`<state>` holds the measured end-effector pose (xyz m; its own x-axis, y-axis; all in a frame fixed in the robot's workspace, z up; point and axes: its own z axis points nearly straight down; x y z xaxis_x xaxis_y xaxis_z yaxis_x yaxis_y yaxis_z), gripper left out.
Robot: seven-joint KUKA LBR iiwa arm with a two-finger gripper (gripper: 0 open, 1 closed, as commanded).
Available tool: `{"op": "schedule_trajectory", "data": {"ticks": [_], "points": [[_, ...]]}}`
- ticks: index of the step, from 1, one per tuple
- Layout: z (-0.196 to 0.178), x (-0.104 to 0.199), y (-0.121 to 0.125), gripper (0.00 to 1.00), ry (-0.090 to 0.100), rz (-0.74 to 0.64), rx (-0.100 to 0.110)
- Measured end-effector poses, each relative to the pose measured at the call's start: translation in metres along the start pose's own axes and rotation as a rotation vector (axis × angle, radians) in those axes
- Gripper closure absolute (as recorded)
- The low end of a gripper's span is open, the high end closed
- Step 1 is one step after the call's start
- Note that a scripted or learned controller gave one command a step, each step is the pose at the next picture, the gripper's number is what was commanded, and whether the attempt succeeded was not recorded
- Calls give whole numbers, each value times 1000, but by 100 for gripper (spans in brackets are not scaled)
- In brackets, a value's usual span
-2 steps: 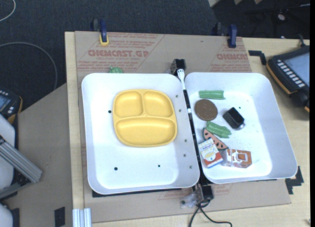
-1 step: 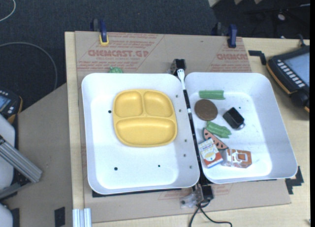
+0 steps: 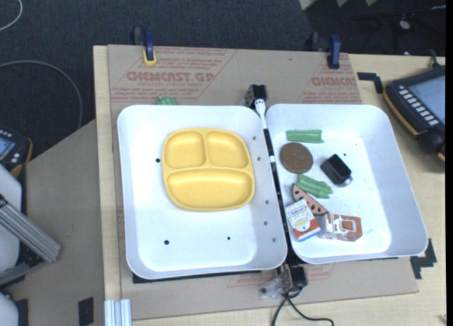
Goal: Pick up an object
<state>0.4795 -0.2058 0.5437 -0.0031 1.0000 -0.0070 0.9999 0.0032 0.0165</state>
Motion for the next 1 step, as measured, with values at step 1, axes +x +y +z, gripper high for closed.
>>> {"op": "schedule_trajectory", "data": {"ticks": [1], "points": [[100, 8, 0, 100, 8, 4, 21]]}}
